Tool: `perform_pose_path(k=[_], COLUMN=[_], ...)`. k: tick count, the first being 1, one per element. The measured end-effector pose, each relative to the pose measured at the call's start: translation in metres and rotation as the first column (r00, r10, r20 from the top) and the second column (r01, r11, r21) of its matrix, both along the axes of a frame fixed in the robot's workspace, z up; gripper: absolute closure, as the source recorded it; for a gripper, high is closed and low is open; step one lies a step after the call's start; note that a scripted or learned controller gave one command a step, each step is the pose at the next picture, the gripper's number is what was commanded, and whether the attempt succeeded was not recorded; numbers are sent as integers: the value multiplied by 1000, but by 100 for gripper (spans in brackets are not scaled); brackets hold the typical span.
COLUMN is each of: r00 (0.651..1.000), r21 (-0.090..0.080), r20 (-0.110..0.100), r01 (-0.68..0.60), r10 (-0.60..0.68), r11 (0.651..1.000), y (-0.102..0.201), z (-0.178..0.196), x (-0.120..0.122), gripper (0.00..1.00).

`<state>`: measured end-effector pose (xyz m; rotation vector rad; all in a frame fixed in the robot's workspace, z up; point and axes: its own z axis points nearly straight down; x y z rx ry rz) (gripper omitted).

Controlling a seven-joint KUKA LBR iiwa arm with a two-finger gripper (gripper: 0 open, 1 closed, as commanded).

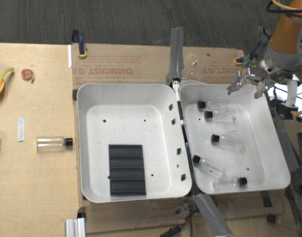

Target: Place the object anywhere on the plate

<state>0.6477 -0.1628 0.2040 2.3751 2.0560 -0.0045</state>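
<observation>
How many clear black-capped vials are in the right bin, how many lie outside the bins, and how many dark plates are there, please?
Vials in the right bin: 5, one of them at
Vials on the bench: 1
Dark ribbed plates: 1, in the left bin
Total: 7

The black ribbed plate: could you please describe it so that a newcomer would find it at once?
Look at the left white bin of the two side by side. Near its front edge lies the black ribbed plate, a flat dark rectangle with ridges across it. It is opaque and dark, unlike the clear black-capped vials in the right bin.
</observation>
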Motion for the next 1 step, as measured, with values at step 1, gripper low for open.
perform_pose_path(k=[1], r00=[982], r21=[-1], r20=[2], r01=[-190], r10=[190], r11=[982], y=[-51], z=[62], x=[6], gripper=[0])
